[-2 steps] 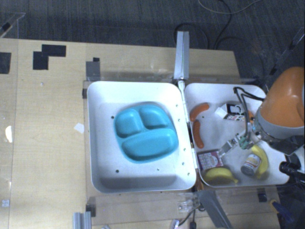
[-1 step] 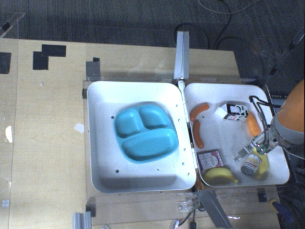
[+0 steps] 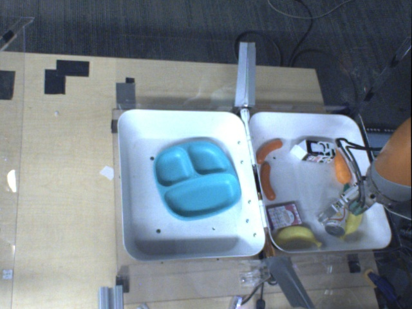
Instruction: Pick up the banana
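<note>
End effector [image 3: 339, 216] low in right bin [image 3: 302, 192], arm angled in

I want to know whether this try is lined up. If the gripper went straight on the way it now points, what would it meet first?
The gripper points down and toward the left, low in the right bin. Going on, it would probably meet the bin floor first, with the banana just beyond; depth is hard to judge from above.

The tool [image 3: 340, 216] hangs near (perhaps touching) the banana [image 3: 297, 237].

Grey arm [image 3: 394, 187], orange band, metallic claw [image 3: 337, 219].
</note>
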Motion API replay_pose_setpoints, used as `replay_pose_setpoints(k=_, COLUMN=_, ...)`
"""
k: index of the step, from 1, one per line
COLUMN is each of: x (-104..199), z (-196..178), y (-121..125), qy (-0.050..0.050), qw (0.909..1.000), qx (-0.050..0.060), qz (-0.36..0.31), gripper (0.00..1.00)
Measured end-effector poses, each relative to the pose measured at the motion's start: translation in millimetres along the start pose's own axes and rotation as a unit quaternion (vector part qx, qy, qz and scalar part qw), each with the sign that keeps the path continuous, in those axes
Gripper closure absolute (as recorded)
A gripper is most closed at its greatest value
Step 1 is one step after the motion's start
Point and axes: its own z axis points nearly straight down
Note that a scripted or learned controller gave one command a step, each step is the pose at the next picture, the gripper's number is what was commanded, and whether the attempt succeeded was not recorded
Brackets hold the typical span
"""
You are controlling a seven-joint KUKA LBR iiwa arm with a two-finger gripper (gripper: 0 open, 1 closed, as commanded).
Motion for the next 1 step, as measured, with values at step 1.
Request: replay_pose_setpoints(k=1, x=1.5, z=0.1, y=0.2, qy=-0.001, qw=0.9999, qx=0.001, qz=0.014, gripper=0.0)
